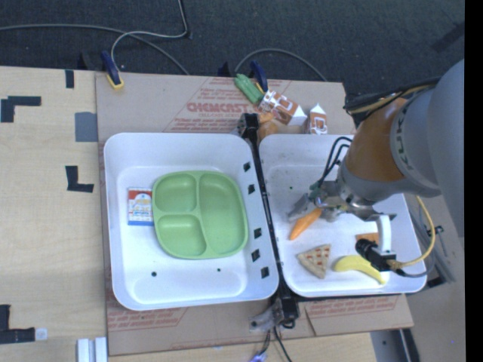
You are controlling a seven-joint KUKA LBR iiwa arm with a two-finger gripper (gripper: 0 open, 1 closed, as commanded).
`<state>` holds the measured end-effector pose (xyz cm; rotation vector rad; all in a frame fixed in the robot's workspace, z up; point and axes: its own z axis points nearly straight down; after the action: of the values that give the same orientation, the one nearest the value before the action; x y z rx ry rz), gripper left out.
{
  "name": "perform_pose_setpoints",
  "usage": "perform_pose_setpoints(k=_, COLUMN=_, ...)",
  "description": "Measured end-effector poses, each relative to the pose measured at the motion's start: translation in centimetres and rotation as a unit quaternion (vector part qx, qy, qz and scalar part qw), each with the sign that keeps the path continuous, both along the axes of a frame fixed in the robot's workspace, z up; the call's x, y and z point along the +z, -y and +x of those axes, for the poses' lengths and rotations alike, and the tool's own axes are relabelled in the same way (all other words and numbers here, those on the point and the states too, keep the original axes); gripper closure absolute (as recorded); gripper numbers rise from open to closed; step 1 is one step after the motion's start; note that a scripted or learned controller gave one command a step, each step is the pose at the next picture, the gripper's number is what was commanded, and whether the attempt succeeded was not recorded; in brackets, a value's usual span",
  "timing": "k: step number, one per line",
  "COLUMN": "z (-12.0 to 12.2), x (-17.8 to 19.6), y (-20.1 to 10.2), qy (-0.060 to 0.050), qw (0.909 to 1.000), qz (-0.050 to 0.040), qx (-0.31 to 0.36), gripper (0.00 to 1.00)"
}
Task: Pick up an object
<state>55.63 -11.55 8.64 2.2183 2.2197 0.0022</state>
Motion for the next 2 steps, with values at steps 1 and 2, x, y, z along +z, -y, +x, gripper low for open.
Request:
perform_pose_setpoints(k=1, z=-0.90, x=0.00, y=-1.97, qy=0.001, qw=1.0000, qz=-0.0007, qx=0.000, gripper=0.00)
perform_pose_setpoints(k=2, z=-0.89, x=0.97, y=-1.93, qy=0.001, qw=1.0000, qz=-0.0011, qx=0.000, gripper=1.00)
